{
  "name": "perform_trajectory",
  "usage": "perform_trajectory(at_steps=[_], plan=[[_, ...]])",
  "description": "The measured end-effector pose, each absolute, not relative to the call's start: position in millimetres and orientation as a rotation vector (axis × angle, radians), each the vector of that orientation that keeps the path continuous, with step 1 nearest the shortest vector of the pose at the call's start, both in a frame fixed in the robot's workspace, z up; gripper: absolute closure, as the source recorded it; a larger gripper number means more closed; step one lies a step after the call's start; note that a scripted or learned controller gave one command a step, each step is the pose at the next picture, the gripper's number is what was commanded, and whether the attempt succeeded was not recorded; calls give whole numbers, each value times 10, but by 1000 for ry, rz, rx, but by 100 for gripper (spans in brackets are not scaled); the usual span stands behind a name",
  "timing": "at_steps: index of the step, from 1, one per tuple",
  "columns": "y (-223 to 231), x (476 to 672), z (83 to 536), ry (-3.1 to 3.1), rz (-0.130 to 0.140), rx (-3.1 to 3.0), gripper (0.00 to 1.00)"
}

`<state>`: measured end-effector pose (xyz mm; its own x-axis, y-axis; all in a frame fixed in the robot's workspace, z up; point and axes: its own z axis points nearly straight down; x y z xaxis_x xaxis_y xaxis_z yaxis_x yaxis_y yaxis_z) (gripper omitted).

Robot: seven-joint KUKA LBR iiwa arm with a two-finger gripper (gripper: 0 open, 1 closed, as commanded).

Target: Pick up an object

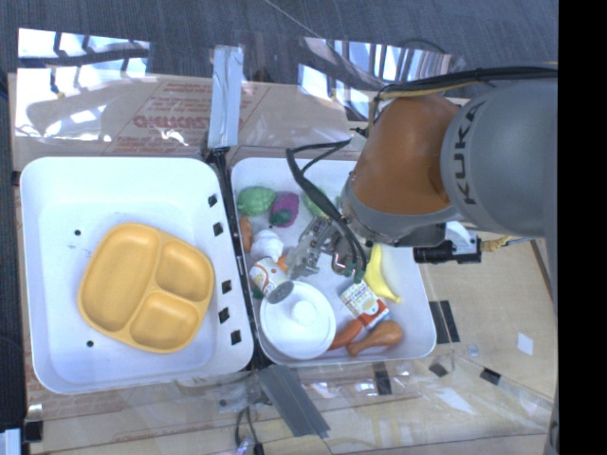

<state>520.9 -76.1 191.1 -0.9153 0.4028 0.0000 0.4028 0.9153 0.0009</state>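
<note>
Right bin (417, 335) | gripper (305, 257) low among toys | arm hides far corner

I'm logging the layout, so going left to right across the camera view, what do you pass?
Yellow divided plate in the left bin → green toy vegetable → white bowl → banana, in the right bin.

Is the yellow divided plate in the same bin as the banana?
No, the yellow plate lies in the left bin, while the banana lies in the right bin.
</note>
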Motion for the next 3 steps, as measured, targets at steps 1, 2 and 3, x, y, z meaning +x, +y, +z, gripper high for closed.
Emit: perform_trajectory(at_steps=[1, 2, 3], plan=[[-1121, 5644, 2082, 3048, -1, 750, 100], [-1046, 4921, 1015, 3026, 2, 831, 100], [-1044, 4938, 1028, 3020, 3, 829, 0]])
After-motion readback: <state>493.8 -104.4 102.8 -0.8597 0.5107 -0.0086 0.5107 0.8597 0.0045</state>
